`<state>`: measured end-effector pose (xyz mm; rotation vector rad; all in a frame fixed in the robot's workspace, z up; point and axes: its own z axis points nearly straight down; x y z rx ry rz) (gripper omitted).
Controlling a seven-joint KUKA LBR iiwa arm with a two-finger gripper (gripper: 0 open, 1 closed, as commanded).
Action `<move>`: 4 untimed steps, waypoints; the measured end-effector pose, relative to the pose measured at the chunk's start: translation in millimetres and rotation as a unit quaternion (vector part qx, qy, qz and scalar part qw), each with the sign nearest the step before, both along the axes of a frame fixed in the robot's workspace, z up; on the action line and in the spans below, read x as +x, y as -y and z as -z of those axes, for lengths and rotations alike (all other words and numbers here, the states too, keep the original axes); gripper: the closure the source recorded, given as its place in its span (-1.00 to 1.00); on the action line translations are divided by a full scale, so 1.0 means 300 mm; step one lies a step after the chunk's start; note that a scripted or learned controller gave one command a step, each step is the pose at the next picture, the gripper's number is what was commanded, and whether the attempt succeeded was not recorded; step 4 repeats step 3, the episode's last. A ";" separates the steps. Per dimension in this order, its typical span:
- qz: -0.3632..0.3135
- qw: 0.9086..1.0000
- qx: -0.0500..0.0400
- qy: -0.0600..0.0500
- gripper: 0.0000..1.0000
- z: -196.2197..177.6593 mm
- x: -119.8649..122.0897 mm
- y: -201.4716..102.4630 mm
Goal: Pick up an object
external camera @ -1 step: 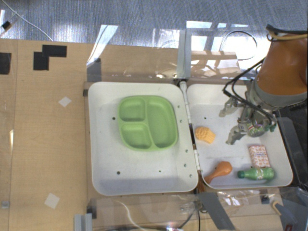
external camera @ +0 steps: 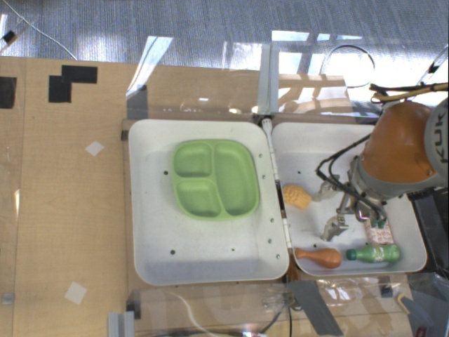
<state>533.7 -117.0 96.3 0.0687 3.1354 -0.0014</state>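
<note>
In the right bin (external camera: 309, 153) lie a yellow-orange lumpy food piece (external camera: 297, 197) near the left wall, a brown drumstick-shaped piece (external camera: 319, 257) along the front wall, and a green bottle (external camera: 373, 254) with a pale label at the front right. A small red-and-white packet (external camera: 379, 232) lies just behind the bottle. My gripper (external camera: 334, 228) hangs low over the bin's middle, right of the yellow piece and above the drumstick. Its fingers look close together with nothing between them.
The left bin (external camera: 151, 251) holds a green divided plate (external camera: 214, 179). A metal divider (external camera: 277, 188) separates the two bins. Black cables (external camera: 337, 161) loop from the wrist over the right bin. Brown bench surface extends to the left.
</note>
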 end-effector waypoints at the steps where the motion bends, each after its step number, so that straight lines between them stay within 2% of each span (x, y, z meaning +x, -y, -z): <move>1: -0.005 1.000 -0.001 0.006 1.00 -0.045 0.013 -0.006; 2: -0.093 0.996 0.001 0.006 1.00 -0.454 -0.085 -0.363; 3: -0.244 0.970 -0.001 0.000 1.00 -0.312 -0.120 -0.118; 4: -0.244 0.970 -0.001 0.000 1.00 -0.312 -0.120 -0.118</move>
